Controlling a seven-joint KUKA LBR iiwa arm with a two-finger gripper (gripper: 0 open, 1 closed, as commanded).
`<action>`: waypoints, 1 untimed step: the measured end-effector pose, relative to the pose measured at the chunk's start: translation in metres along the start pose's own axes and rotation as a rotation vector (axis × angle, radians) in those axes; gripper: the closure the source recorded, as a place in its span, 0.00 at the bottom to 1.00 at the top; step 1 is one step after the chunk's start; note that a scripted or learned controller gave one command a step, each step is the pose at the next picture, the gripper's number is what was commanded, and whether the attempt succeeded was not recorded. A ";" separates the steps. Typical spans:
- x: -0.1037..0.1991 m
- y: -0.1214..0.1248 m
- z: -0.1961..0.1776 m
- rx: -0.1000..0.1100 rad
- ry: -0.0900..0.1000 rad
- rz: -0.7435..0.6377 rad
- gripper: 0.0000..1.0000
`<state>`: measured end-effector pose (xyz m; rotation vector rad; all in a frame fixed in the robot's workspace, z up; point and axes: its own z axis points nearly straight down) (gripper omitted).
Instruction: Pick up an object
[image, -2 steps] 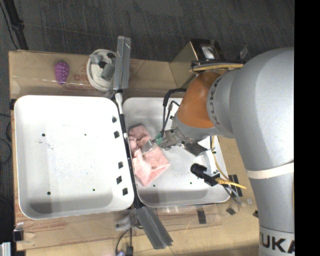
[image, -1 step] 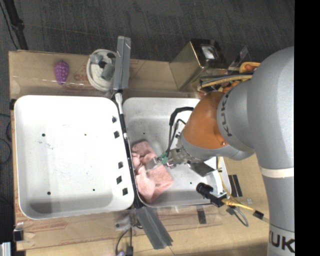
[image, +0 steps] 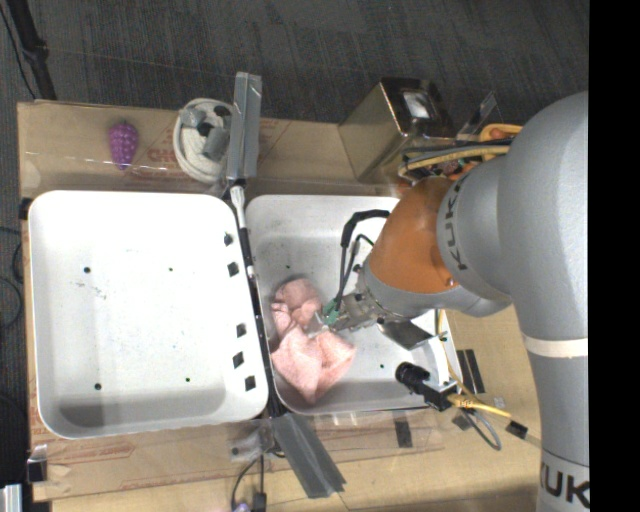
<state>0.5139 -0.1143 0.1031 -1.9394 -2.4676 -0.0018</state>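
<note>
A crumpled pink cloth (image: 305, 340) lies in the right bin (image: 300, 225), against its left wall and front edge. My gripper (image: 335, 318) reaches down from the right and sits right at the cloth's upper right side, touching or just above it. The grey arm with its orange band (image: 415, 250) covers much of the right bin's right half. The wrist hides whatever is under it.
The left bin (image: 130, 310) stands beside the right one, split by a grey divider bar (image: 245, 300). Behind the bins sit a purple object (image: 123, 143), a white cable spool (image: 200, 138) and a brown box (image: 395, 125). Cables (image: 470, 405) trail at the front right.
</note>
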 end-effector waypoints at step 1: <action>-0.021 0.043 -0.056 0.003 -0.002 0.133 1.00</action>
